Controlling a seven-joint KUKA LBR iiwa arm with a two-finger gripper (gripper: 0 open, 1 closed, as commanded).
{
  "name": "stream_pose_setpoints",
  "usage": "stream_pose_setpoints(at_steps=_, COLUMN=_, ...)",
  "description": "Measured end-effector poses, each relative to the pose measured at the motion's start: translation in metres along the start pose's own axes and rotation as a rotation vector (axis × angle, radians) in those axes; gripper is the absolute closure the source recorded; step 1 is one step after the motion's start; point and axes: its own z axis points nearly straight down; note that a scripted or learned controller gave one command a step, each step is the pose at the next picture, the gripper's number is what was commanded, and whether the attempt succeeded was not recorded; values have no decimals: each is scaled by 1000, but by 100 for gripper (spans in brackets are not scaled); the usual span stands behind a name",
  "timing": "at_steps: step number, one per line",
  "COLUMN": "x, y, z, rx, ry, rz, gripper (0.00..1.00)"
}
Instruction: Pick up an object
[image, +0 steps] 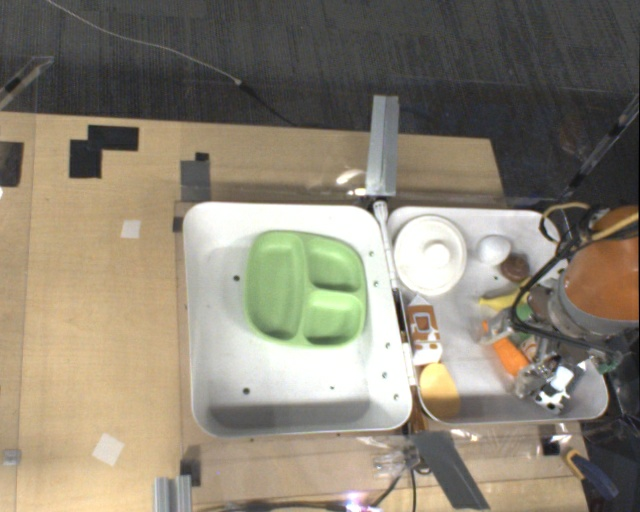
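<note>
Reaching in from the right, the grey arm with its glossy orange band (600, 280) hangs over the right bin (470, 405), its pincer (548, 385) low near the bin's front right corner; whether it is released or clenched cannot be told, since cables and dark metal parts clutter it.

The bench (90, 330) is pale, matte wood. Two shallow white bins with rounded corners sit on it side by side. The left bin (290, 410) carries a smooth, light green plastic tray (303, 287) divided into three rounded compartments.

The right bin holds the small things to be picked. A round white bowl (430, 253) sits at its back left, with a small white rounded object (492, 247) and a brown, roundish lump (515, 267) beside it. A thin yellow piece (497, 298) and an orange carrot-like shape (508, 355) lie just left of the pincer. Along the bin's left wall lie a white and brown printed item (424, 333) and a smooth yellow-tan rounded object (438, 388).
</note>
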Motion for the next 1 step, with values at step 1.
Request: stream_pose_setpoints(at_steps=1, x=-7, y=0, z=-14, rx=7, ry=-18, rz=0, gripper=100)
